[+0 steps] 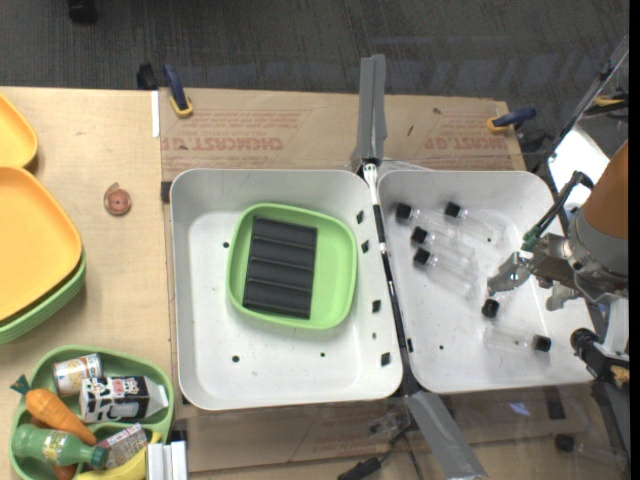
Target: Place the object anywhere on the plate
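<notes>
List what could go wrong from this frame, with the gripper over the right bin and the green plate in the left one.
1. The clear vials in the right bin are see-through and lie close together, so the gripper may close on nothing or nudge neighbours.
2. Round vials could roll or slip out during the carry.
3. The green plate already bears a black ribbed block; a vial set there may roll off.

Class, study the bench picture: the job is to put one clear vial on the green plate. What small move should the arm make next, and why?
Probably lower the gripper onto the nearest clear vial in the right bin. The gripper hovers just above that vial's black cap, while the green plate in the left bin carries a dark ridged block and no vial, so a pick likely comes first.
</notes>
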`<state>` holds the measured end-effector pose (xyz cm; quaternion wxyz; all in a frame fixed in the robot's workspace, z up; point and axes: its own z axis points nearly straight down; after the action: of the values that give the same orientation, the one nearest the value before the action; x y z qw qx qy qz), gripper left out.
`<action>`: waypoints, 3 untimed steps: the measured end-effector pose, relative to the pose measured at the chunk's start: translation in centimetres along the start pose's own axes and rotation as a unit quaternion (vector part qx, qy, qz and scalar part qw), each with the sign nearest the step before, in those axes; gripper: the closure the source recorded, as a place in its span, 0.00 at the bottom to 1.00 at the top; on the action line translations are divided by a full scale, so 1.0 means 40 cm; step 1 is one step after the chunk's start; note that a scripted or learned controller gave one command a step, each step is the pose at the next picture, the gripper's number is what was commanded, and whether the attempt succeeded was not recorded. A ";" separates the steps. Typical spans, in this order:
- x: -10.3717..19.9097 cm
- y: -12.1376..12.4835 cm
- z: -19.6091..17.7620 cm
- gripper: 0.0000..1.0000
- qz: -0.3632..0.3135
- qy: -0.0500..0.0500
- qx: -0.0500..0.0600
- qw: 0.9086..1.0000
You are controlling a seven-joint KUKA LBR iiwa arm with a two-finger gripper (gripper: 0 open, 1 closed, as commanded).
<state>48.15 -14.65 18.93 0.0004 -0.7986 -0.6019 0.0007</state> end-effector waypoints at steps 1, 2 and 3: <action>-0.071 0.010 -0.085 0.00 0.017 -0.001 0.000 1.000; -0.102 0.018 -0.107 0.00 0.016 -0.001 0.001 1.000; -0.095 0.018 -0.150 0.00 0.061 -0.001 0.000 0.998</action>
<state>47.80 -18.49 24.92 -0.0001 -0.8339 -0.5518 0.0014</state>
